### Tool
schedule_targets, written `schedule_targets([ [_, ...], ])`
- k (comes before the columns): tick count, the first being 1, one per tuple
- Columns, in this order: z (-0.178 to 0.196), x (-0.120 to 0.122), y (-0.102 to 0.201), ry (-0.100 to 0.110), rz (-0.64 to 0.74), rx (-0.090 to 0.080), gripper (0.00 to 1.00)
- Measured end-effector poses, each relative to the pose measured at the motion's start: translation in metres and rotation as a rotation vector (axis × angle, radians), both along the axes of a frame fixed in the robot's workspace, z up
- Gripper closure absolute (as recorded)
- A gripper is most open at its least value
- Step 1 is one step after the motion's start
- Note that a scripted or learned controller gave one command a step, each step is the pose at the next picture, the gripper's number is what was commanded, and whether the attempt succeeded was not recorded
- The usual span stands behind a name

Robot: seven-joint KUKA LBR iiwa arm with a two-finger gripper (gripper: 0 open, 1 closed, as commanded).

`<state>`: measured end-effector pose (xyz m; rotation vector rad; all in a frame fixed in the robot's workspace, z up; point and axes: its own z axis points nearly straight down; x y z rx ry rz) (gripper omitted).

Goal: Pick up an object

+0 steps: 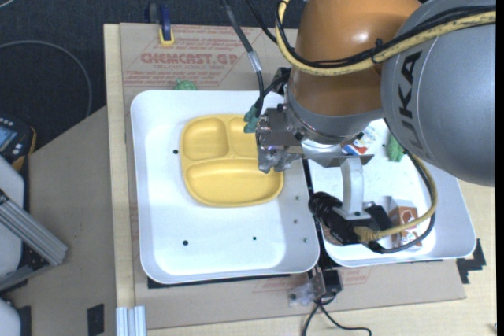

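Hovering hand (272,157) over glossy yellow divided plate's (224,161) right rim.

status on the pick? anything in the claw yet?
Done: the arm is over the left bin, with the claw down at the right edge of the yellow divided plate. In hand: nothing that shows. The plate lies flat on the bin floor, and the view does not show the claw's tips well enough to judge a grip. Left: the grasp itself and the lift. Other items sit in the right bin.
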<state>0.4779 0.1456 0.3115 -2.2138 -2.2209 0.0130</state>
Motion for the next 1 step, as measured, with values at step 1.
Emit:
schedule_targets([
  [1,-0.0104,0.0012,-0.0899,-0.006,-0.013,-0.001,1.00],
])
